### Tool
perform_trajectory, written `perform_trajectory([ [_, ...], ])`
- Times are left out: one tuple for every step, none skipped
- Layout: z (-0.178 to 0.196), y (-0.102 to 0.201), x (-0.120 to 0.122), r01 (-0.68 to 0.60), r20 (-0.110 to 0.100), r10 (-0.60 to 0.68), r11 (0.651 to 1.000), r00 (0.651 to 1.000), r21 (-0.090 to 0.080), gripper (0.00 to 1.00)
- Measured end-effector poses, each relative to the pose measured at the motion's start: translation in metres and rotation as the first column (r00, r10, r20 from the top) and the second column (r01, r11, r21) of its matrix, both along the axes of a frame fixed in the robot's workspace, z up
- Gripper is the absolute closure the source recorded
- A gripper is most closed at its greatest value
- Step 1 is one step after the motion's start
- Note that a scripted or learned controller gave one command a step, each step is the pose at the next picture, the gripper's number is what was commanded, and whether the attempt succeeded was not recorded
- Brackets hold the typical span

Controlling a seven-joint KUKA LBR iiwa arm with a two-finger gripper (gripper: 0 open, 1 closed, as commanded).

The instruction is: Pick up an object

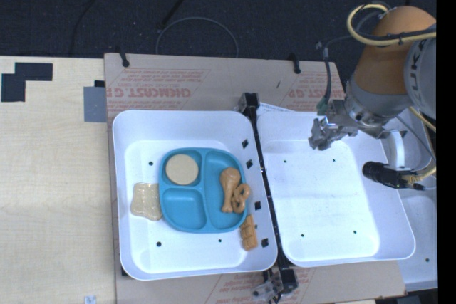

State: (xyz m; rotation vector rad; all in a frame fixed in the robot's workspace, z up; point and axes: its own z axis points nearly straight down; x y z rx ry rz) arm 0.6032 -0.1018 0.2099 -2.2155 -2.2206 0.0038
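The grey arm's two-finger gripper [322, 133] hangs over the upper edge of the right shallow white bin [335, 238], and whether it is wide or narrow cannot be told from this slant. All the objects lie well apart from it in the left shallow white bin [142, 253]. One blue three-compartment plastic tray [187, 213] holds one round tan disc [181, 169] and one knobbly tan pretzel-like piece [234, 190], with one pale bread-like slice [146, 201] touching its left rim and one small brown chunk [249, 233] just beside its lower right corner.
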Motion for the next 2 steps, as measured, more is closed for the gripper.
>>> perform_trajectory([
  [-0.005, 0.042, -0.015, 0.0, 0.0, 0.0, 1.0, 1.0, 0.0, 1.0],
  [-0.01, 0.097, -0.033, -0.002, -0.001, 0.002, 1.0, 1.0, 0.001, 1.0],
])
